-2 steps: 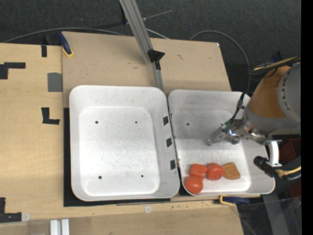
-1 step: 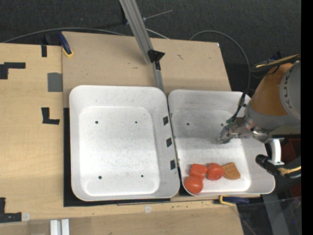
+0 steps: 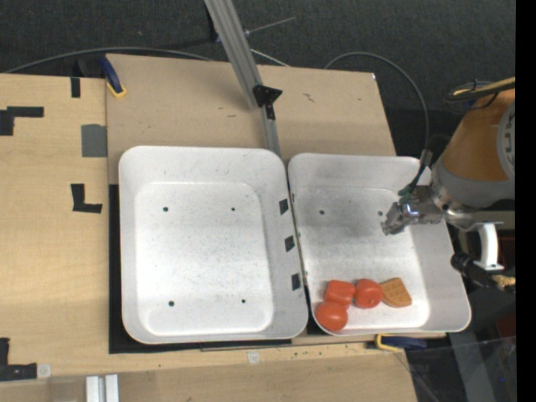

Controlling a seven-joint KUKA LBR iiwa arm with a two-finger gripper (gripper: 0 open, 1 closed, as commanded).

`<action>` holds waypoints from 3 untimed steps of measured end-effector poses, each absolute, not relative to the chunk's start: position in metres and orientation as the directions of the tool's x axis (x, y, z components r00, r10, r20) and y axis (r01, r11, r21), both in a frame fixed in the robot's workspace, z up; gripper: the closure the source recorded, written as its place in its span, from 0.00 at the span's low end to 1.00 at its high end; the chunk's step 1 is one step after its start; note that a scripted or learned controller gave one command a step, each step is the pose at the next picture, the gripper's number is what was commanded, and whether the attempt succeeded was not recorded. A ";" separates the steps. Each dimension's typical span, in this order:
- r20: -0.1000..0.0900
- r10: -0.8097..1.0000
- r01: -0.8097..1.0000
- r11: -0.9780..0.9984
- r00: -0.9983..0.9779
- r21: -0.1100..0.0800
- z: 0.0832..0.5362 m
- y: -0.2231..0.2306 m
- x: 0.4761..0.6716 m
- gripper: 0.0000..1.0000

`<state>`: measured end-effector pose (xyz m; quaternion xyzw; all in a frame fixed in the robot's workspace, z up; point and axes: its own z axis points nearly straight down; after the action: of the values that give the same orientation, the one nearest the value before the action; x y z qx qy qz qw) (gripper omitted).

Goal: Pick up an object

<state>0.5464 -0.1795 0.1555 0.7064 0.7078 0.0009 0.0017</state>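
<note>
Plywood desk (image 3: 335,107) carries two white bins; the right bin (image 3: 352,182) keeps three red pieces (image 3: 347,298) and a tan piece (image 3: 396,292) bunched at six o'clock. At three o'clock the gripper (image 3: 395,218) hovers above bare floor, carrying nothing; its spread I cannot tell.

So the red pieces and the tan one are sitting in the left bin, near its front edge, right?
Not the left bin. The camera view shows the red pieces and the tan one in the right bin, near its front edge.
</note>
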 end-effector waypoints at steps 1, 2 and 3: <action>-0.002 1.000 1.000 0.001 -0.001 0.004 0.201 -0.181 0.541 1.00; -0.002 1.000 1.000 0.002 -0.002 0.004 0.243 -0.179 0.542 1.00; 0.002 1.000 1.000 0.006 -0.006 0.000 0.251 -0.127 0.546 1.00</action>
<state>0.5464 -0.1274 0.2511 0.7048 0.7094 0.0008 -0.0005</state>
